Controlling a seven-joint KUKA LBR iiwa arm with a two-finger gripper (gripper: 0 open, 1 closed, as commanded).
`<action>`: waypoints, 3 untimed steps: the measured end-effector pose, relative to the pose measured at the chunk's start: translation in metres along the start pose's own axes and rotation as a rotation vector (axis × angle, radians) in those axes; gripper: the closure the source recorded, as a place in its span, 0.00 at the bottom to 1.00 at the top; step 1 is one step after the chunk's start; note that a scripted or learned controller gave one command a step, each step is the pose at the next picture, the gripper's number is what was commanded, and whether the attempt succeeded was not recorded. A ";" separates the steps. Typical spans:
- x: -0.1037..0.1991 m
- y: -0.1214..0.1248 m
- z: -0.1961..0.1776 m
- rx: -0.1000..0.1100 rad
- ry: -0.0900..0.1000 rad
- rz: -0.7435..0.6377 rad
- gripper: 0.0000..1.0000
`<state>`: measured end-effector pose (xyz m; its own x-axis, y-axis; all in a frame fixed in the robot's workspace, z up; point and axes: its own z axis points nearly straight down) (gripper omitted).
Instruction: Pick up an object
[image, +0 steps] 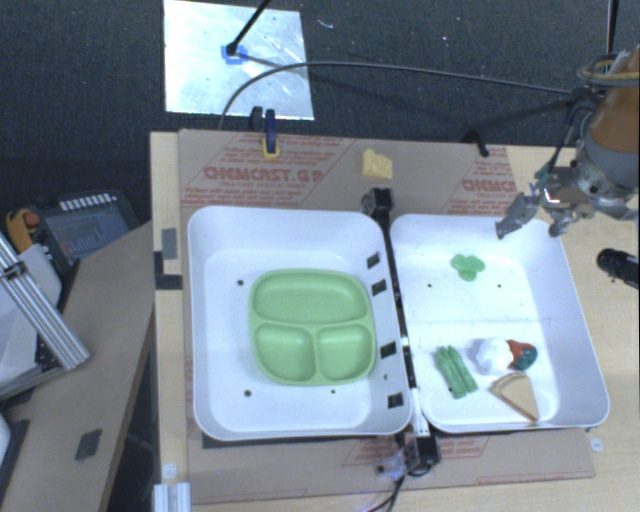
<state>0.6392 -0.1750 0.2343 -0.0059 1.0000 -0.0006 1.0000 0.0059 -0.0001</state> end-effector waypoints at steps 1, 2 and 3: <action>0.000 -0.003 0.062 0.002 0.001 0.004 0.00; 0.002 -0.003 0.124 0.001 0.001 0.004 0.00; 0.002 -0.001 0.110 -0.005 -0.001 0.003 1.00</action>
<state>0.6380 -0.1735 0.1247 -0.0030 1.0000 -0.0019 1.0000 0.0030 0.0053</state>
